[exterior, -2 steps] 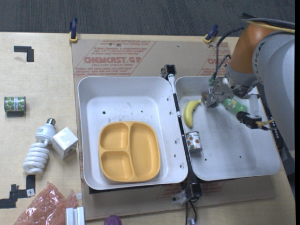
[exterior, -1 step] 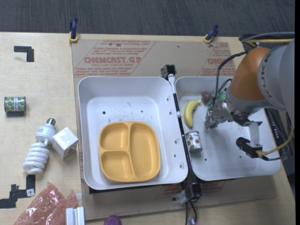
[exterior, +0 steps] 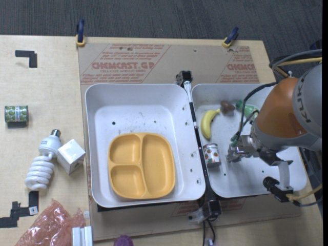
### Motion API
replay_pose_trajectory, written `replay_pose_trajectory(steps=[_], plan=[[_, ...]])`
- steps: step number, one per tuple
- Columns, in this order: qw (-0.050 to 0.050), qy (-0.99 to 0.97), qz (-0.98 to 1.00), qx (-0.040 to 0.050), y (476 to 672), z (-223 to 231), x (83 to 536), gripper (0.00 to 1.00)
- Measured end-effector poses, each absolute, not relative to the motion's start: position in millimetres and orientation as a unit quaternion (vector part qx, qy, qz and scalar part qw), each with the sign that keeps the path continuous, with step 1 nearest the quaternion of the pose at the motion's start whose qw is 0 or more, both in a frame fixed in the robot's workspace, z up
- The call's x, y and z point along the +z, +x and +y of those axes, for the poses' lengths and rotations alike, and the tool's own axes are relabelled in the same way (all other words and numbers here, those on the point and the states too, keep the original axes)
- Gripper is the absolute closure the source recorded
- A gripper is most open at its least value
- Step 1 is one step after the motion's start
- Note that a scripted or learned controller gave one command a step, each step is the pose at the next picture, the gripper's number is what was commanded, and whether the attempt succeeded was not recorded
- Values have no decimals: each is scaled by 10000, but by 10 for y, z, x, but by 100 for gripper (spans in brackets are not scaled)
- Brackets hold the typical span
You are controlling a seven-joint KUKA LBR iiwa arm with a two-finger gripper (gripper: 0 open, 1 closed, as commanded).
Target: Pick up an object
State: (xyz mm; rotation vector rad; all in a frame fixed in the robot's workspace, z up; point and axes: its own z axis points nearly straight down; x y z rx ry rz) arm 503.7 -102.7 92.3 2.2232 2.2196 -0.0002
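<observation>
nearest the camera, inside the right bin [exterior: 225,188], a small can [exterior: 211,155] is seen lying against the bin's left wall. just right of the can the gripper [exterior: 237,152] is held low over the bin floor; whether it is shut or spread cannot be told, and nothing is seen held in it. beyond the can a banana [exterior: 207,123] lies, and further back a brown lump [exterior: 227,106] and a green thing [exterior: 246,109]. no pick is judged done yet; closing and lifting are left.
</observation>
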Motion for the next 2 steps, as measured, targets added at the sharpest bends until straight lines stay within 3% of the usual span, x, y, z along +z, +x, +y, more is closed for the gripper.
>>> replay_pose_trajectory(steps=[1,2], plan=[[15,7084,7058,6,5049,-1034,1022,100],[3,7070,7072,1,5404,-1013,924,100]])
